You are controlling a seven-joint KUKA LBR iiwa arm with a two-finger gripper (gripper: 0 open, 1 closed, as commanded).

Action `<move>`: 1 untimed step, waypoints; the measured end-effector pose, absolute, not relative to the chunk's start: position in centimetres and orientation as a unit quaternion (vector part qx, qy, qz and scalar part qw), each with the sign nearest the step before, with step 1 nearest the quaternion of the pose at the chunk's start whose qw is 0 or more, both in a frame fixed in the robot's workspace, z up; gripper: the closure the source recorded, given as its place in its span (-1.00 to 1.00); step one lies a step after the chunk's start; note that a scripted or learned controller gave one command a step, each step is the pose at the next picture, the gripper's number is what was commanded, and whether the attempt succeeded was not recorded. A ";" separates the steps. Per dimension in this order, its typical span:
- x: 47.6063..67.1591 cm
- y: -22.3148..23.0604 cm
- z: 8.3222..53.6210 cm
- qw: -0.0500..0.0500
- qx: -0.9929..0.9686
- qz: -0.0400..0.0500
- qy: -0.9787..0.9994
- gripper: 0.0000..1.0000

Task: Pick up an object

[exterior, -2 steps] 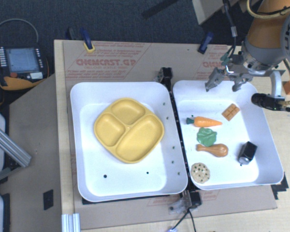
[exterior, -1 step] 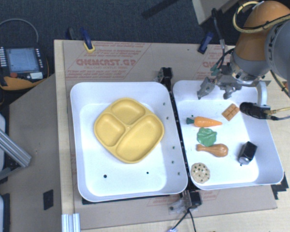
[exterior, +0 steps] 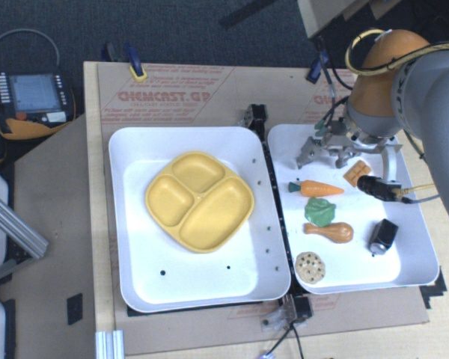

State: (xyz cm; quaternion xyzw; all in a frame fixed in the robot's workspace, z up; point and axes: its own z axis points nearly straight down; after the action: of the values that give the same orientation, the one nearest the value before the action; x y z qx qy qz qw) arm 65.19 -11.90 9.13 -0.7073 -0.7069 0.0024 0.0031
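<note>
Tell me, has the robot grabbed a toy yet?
Not yet. The gripper hangs over the back of the right bin, with nothing between its fingers. The carrot, drumstick and cookie lie untouched. Choosing, grasping and lifting are all left.

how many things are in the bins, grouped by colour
yellow: 1, divided plate
orange: 1, carrot
green: 1, leafy piece
brown or tan: 3, drumstick, cookie, small brown piece
black: 1, small black block
total: 7
</note>
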 end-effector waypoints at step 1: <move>65.4 -11.9 10.7 -0.001 -0.707 0.000 -0.707 1.00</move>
State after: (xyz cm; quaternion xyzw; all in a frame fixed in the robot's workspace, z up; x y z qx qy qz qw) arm 65.43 -11.91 10.70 -0.7072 -0.7070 -0.0003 -0.0008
